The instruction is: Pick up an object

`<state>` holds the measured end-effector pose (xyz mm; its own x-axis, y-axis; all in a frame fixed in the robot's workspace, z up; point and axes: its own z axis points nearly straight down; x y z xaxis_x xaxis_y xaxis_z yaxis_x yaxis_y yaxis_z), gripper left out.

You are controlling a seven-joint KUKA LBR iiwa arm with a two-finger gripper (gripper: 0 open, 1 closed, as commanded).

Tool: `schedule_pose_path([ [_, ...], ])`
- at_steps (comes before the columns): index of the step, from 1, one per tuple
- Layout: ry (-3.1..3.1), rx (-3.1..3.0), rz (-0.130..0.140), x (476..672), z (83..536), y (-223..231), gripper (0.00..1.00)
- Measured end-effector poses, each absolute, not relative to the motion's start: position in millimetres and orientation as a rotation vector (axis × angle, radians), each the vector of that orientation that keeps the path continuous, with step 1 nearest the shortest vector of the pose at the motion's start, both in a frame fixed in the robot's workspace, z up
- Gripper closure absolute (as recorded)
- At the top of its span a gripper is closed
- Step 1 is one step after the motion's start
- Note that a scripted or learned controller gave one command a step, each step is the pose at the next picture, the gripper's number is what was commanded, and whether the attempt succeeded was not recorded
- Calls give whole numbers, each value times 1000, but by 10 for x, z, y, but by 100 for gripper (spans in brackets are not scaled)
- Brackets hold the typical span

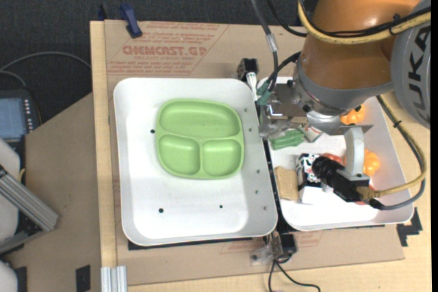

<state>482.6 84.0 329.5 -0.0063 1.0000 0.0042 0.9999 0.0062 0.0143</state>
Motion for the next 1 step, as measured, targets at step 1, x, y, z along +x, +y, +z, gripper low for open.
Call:
schedule_pose_path([
  [1,2223,2213,15,4799,4014,1126,100],
])
